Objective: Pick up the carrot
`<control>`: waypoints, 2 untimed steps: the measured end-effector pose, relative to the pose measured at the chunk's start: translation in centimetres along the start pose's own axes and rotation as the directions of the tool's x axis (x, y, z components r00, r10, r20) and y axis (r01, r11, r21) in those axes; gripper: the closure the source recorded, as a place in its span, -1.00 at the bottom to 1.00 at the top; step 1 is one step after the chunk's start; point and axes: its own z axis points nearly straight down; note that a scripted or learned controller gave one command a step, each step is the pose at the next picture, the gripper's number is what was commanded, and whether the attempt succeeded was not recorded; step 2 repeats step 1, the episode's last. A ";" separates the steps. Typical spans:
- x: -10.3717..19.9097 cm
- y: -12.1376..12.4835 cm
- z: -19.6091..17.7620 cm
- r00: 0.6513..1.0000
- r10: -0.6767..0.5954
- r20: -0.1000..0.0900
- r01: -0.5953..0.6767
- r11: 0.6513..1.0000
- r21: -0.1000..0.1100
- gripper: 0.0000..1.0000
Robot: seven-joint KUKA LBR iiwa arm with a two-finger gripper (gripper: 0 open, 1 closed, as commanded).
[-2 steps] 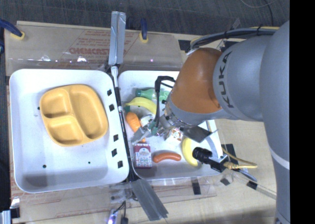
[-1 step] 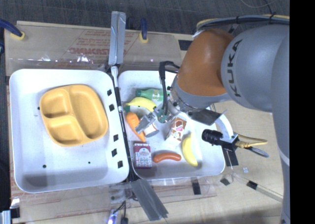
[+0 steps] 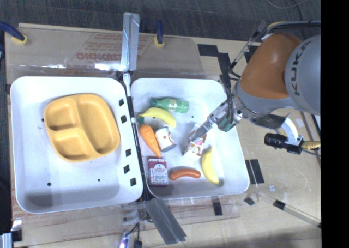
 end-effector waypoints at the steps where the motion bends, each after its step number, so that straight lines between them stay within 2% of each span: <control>1: 2.8 12.1 0.7 0.998 -0.062 -0.001 0.062 0.998 -0.002 -1.00; 2: 2.8 12.1 0.7 0.998 -0.062 -0.001 0.062 0.998 -0.002 -1.00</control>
